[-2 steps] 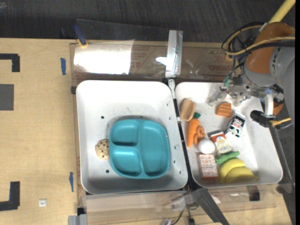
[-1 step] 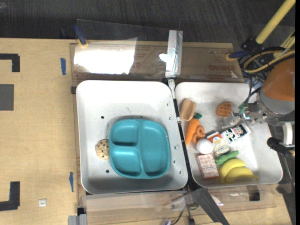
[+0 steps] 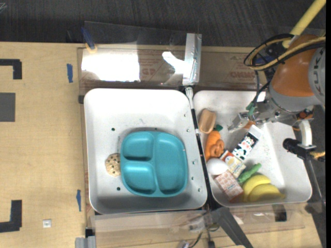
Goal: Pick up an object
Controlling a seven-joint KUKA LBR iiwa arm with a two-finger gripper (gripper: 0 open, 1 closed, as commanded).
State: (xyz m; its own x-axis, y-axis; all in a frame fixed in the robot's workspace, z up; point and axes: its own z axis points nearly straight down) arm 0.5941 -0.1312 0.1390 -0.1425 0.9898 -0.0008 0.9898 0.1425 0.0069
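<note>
Objects are heaped along the right bin (image 3: 289,190)'s left wall, milk carton (image 3: 244,148) uppermost. Just above the carton, the gripper (image 3: 248,119) is poised; whether its grip is open cannot be told.

Your arm (image 3: 302,81) reaches in from the right edge of the view, its grey body and orange band sitting high at the upper right. The wrist angles down and to the left, ending in the gripper (image 3: 247,119), which hangs low. How its jaws stand can't be made out.
</note>
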